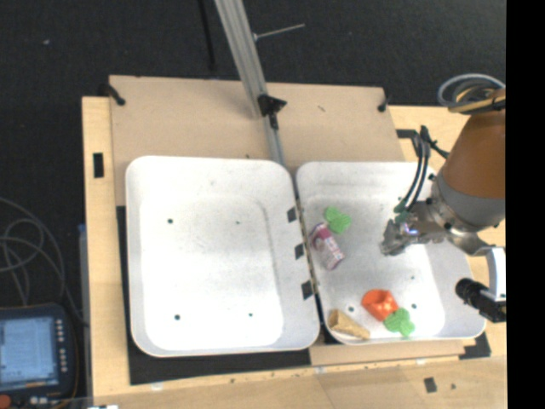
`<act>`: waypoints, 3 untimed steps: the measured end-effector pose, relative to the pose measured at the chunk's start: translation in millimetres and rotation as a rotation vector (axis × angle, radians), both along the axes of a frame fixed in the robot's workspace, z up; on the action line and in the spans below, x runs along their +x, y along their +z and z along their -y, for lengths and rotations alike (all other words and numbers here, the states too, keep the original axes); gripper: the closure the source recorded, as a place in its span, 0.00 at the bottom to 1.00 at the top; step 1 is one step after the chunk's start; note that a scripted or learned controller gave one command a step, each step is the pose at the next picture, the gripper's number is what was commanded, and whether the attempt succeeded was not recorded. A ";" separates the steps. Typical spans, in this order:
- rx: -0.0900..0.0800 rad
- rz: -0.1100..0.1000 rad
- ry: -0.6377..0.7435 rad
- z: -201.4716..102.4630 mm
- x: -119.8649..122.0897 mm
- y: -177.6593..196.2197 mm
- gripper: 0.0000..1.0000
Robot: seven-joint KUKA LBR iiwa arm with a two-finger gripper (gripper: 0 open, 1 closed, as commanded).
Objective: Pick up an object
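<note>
Nothing lifted yet. Hand point(397, 239) low over right bin point(366, 177), seemingly empty; opening impossible to tell. Orange toy point(379, 302) waiting at five o'clock.

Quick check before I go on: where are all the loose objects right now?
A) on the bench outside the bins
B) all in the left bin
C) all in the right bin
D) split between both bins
C: the green piece, the pink item, the orange object and the tan wedge all lie in the right bin.

Dark floor point(102, 24); light wooden bench point(196, 113); cables point(25, 237) at left.
</note>
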State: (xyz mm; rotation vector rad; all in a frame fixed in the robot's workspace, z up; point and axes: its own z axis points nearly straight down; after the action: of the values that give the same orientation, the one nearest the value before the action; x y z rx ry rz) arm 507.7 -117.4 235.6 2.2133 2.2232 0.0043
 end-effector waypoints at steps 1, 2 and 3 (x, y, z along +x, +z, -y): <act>0.002 -0.001 0.003 -47.5 32.6 10.7 1.00; 0.003 -0.002 0.003 -100.1 68.2 12.3 1.00; 0.003 -0.002 0.002 -142.0 97.9 20.5 1.00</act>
State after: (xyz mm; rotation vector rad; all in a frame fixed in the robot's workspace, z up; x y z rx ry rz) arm 605.6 24.6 256.2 2.2128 2.2280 0.0053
